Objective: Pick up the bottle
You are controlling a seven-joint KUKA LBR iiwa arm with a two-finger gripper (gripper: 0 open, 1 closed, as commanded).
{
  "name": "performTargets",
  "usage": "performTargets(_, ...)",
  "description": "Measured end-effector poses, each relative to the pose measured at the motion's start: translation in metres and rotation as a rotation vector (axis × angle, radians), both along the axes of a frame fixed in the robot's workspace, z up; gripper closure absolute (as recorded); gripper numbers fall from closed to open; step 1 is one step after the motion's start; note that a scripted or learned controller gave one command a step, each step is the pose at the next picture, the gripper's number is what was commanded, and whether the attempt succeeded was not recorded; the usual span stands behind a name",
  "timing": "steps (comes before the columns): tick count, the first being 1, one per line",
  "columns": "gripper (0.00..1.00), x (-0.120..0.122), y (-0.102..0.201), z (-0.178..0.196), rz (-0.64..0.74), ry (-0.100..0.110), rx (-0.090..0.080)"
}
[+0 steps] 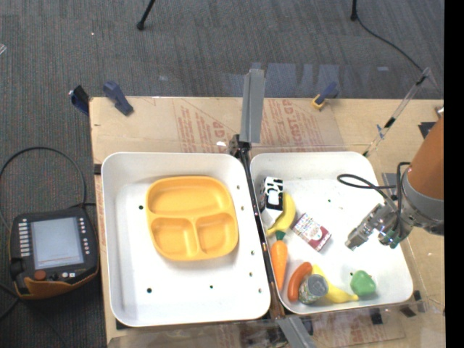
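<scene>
Lying well left of the tool (pixel 360 238), the bottle (pixel 272 193)

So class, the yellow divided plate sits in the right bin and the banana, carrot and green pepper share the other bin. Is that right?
Not quite. The camera view shows the yellow divided plate in the left bin, not the right. The banana, carrot and green pepper do share the other bin.

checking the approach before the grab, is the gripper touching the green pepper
Apart. The camera view shows bare white bin floor between the gripper and the green pepper, which lies nearer the right bin's front edge.
</scene>
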State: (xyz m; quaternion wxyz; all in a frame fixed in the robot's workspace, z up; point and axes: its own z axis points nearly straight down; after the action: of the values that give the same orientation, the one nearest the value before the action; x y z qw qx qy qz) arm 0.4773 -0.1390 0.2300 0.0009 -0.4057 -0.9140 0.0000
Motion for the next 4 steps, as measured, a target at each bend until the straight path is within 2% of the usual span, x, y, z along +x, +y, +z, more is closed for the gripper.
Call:
performTargets(1,0.00,0.000,0.000,0.000,-0.001,0.000,0.000)
performTargets(2,0.00,-0.002,-0.066,-0.098,-0.140,0.001,0.000)
performTargets(3,0.00,-0.001,-0.072,-0.144,0.189,0.001,0.002)
performTargets(4,1.00,0.000,-0.072,-0.135,0.187,0.001,0.004)
